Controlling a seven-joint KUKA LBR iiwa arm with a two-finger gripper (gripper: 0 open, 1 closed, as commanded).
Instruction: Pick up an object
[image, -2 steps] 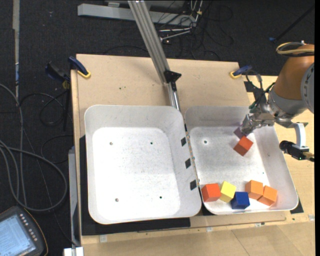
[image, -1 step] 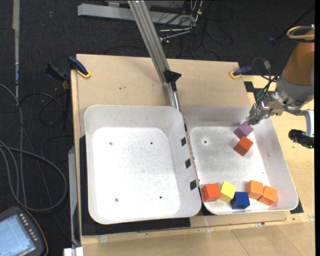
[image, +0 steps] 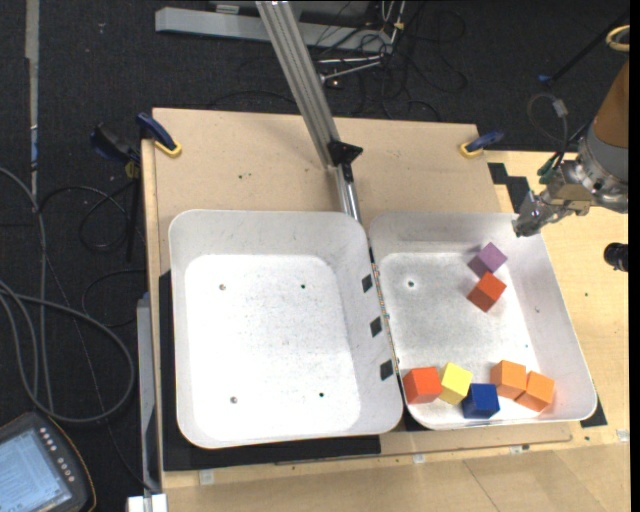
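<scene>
The gripper (image: 527, 222) hangs at the upper right rim of the right bin (image: 560, 320), at the end of the arm (image: 610, 140) reaching in from the right. It is small and dark here, and I cannot tell how it is set. Nothing shows in its grip.

The right bin holds 7 blocks. A purple block (image: 489, 258) lies near the upper right of the bin floor, just below and left of the gripper. A red-orange block (image: 487, 292) sits just below the purple one, touching it or nearly so. Along the bin's near edge the other 5 are clustered: a red block (image: 423, 384) at the left, a yellow block (image: 455, 383) touching it, a blue block (image: 481, 401) just beside the yellow one, and 2 orange blocks at the right, one (image: 510, 377) slightly farther back, the other (image: 538, 391) closest to the right wall.

The left bin (image: 200, 260) lies beside the right one, their edges meeting near the middle of the table (image: 250, 150). A metal pole (image: 305, 85) slants across the table's far side to where the bins meet. Clamps (image: 158, 135) grip the table's far corners.
</scene>
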